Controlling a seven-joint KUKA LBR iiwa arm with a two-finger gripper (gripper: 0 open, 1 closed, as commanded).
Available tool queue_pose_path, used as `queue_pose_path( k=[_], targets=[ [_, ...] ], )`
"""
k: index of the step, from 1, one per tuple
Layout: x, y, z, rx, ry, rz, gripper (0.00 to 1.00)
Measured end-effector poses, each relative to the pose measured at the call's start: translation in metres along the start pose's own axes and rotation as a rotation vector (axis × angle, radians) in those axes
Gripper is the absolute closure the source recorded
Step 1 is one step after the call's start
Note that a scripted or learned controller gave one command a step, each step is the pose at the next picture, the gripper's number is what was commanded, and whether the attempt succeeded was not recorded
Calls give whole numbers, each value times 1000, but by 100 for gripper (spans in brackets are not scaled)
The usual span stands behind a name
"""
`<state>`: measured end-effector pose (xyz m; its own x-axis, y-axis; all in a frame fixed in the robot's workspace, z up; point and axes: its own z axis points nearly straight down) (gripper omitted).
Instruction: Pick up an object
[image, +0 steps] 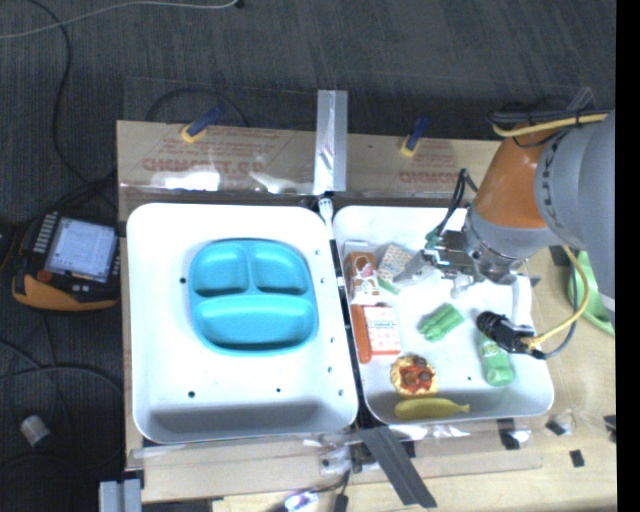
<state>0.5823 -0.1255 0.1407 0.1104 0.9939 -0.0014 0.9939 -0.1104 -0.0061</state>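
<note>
The right bin (455, 372) holds several small objects. A green pod-like toy (440, 321) lies near its middle, and a green bottle (496, 364) lies by the right wall. A round pizza toy (413, 374) and a yellow banana (431, 407) sit near the front. A red and white box (377, 331) lies along the left wall, with a brown packet (362, 268) behind it. A grey checked packet (398, 260) lies at the back. My gripper (455, 268) hangs over the back of this bin, just right of the grey packet and above the green pod.
The left bin (150, 330) holds a blue divided plate (250, 297). The grey arm with its orange band (512, 190) reaches in over the right bin's back right corner. A black and yellow cable (520, 335) hangs near the green bottle.
</note>
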Motion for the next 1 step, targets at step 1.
queue_pose_path(
  k=[1],
  targets=[
    [-33,-11,49,-6,1,20,0]
  ],
)
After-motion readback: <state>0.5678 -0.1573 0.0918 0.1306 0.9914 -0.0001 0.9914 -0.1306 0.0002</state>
